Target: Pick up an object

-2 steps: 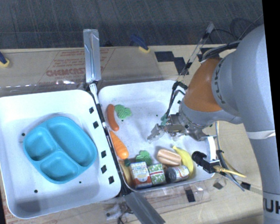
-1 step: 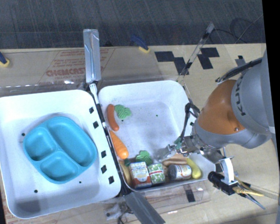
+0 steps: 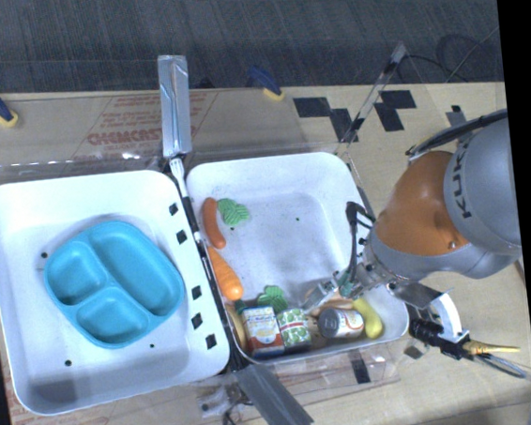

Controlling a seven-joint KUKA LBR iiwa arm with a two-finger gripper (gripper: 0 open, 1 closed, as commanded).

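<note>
Grey arm's gripper [image 3: 351,281] sits low at 5 o'clock of right bin [image 3: 271,173], over toy-food clutter near the can [image 3: 334,322]; grip state unreadable, nothing lifted yet.

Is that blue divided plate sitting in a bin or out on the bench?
In a bin. The blue plate lies flat inside the left white bin, whose white floor shows all around it.

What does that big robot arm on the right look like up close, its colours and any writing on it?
The arm is a thick, rounded grey body with a glossy orange band above the wrist. Part of the dark maker's lettering shows on the grey shell. Lower down it narrows to a grey wrist and a slim dark gripper with thin black parts, reaching into the white bin.
</note>
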